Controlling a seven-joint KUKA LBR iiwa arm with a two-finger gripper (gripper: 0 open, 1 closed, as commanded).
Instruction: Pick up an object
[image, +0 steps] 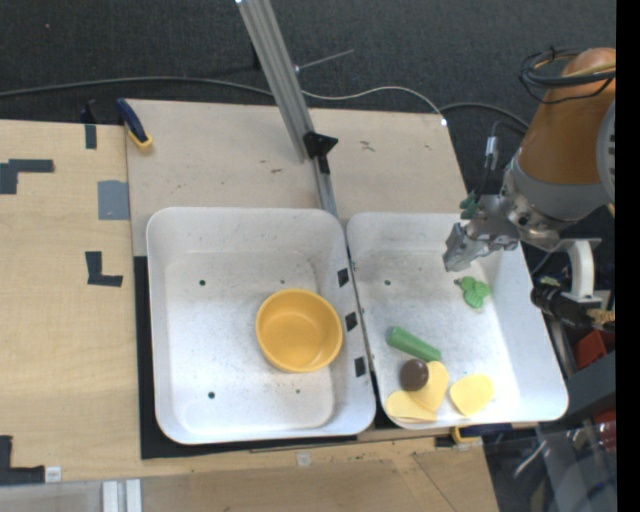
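Gripper (462, 250) hangs over the upper part of the right bin (520, 330), reaching in from the right on the grey arm (560, 130) with its orange band; whether its fingers are parted or closed I cannot tell, and nothing is visible between them; a small light-green object (474, 292) lies on the bin floor just below it, apart from it; further down lie a dark-green cylinder (414, 345), tilted, a brown round piece (414, 374) just beside its lower end, and two pale yellow pieces (445, 396) against the bin's near wall, the brown piece touching the left one; the left bin (190, 250) holds a yellow bowl (299, 330), upright, right of its centre.
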